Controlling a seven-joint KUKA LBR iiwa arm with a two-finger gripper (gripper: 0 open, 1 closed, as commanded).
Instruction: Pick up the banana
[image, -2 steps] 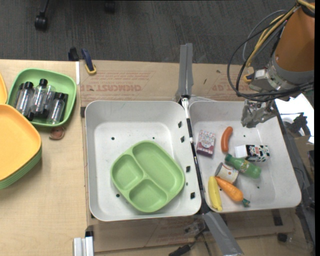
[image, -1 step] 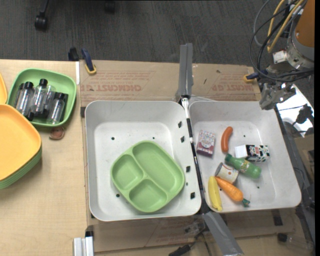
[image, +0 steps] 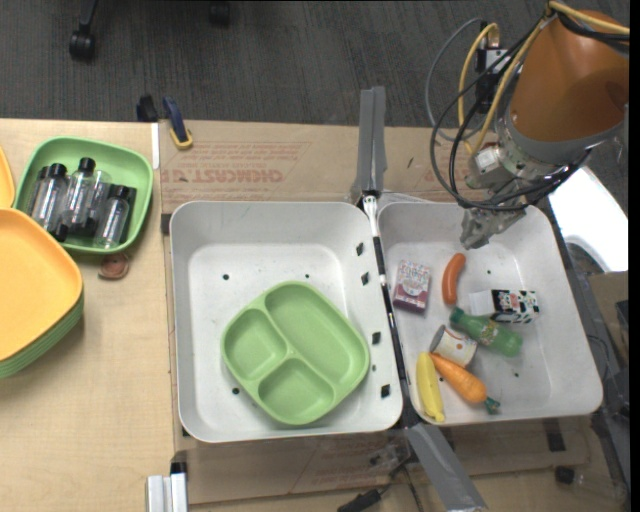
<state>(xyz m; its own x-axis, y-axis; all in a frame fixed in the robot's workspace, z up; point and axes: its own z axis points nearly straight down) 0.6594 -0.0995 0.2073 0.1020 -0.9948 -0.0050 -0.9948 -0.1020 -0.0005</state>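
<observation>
A yellow banana (image: 429, 388) lies at the near left corner of the right bin (image: 575, 375), beside an orange carrot (image: 462, 380). My gripper (image: 480, 230) hangs over the far part of the same bin, well away from the banana and above a red-orange sausage-shaped toy (image: 453, 277). The wrist and cables partly hide the gripper, and nothing is visibly held in it.
The right bin also holds a small purple box (image: 412, 285), a green bottle (image: 487, 332), a black-and-white milk carton (image: 512, 304) and a small can (image: 456, 346). A green divided tray (image: 294, 351) lies in the left bin (image: 200, 300). Orange plates (image: 30, 300) and a green tray of bottles (image: 85, 195) sit at left.
</observation>
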